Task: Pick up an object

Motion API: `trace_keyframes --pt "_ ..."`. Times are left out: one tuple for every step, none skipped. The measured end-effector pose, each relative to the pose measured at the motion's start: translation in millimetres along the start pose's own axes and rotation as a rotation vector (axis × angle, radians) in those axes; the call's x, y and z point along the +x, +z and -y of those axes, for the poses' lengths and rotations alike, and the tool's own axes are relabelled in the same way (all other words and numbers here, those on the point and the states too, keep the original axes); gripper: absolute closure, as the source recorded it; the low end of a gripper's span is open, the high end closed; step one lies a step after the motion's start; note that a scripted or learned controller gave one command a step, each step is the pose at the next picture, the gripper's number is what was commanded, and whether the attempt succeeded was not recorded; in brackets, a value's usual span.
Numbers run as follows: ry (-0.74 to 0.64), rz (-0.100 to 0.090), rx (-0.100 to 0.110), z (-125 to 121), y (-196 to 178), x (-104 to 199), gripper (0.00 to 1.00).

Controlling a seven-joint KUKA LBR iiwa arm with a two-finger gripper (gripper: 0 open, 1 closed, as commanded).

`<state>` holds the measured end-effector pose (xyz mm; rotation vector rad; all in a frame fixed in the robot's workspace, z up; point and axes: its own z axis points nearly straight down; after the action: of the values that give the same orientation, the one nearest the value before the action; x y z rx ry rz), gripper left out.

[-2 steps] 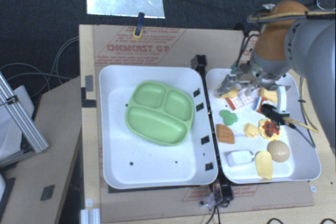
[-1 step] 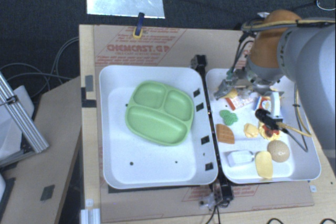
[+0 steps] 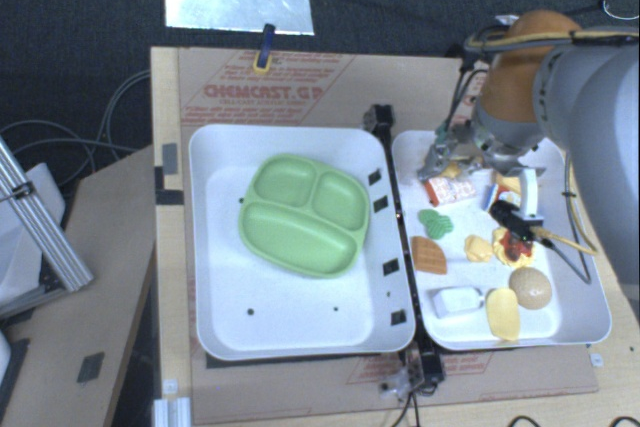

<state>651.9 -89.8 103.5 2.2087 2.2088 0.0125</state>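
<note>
My arm comes in from 3 o'clock, gripper (image 3: 447,158) low over the right bin (image 3: 590,310) at its 11 o'clock corner. Finger state: can't tell. Red-white packet (image 3: 450,190) just at 6 o'clock of it. Green piece (image 3: 434,221), yellow bits (image 3: 480,247) crowd nearby. Green tray (image 3: 303,214) in left bin (image 3: 215,315).

The right bin (image 3: 590,315) holds the candidate objects. A red-and-white carton (image 3: 450,190) lies flat at the far side. A green item (image 3: 436,222) lies near it, with an orange wedge (image 3: 430,257) nearer. A white block (image 3: 456,300), a yellow piece (image 3: 503,312) and a tan ball (image 3: 531,287) lie along the near side.
</note>
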Motion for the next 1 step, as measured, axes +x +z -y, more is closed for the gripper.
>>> trace_keyframes --pt "-0.005 -0.007 0.011 -8.9 -59.7 6.7 1.00"
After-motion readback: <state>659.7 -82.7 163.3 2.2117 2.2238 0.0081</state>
